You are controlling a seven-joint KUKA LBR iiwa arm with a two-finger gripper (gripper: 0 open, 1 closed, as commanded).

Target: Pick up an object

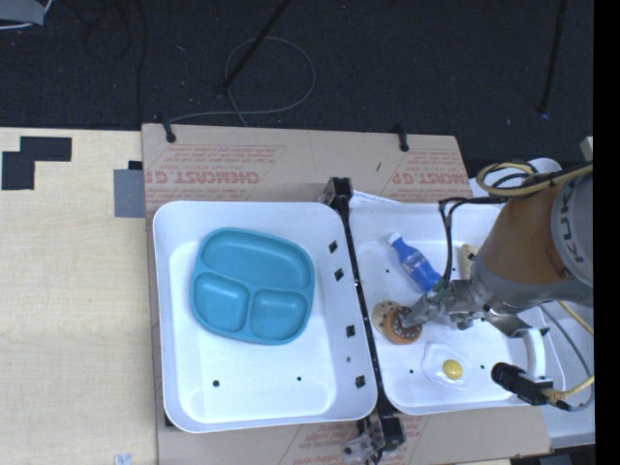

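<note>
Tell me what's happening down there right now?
Gripper low in right bin, beside brown donut. Nothing visibly held. Blue bottle, fried egg nearby.

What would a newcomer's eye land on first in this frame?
Probably the big blue divided plate, lying alone in the left bin. Next, the grey arm reaching into the right bin, its gripper low beside a brown doughnut, with a blue bottle behind and a fried-egg toy in front.
</note>
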